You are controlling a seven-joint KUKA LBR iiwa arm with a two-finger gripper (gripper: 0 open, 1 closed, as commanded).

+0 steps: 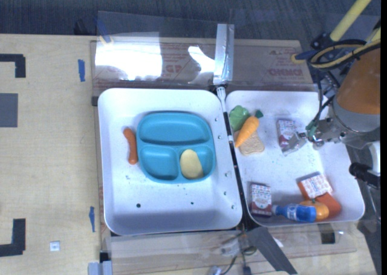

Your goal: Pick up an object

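Note:
My gripper (304, 137) is low in the right bin (338, 165), reaching in from the right edge. Its tip sits right beside a small red-and-grey packet (285, 132), at the packet's right side; whether they touch I cannot tell. Left of that lie a carrot (247, 130), a green toy (239, 113) and a tan slice (253, 145). Along the bin's front are a small red box (260, 199), a blue bottle (294, 211), an orange piece (322, 210) and an orange-and-white packet (313, 185).
The left bin (115, 195) holds a blue divided plate (172, 141) with a yellow oval piece (191, 163) in its front right compartment. An orange sausage (130, 145) lies beside the plate. A clear divider (223, 56) stands behind the bins.

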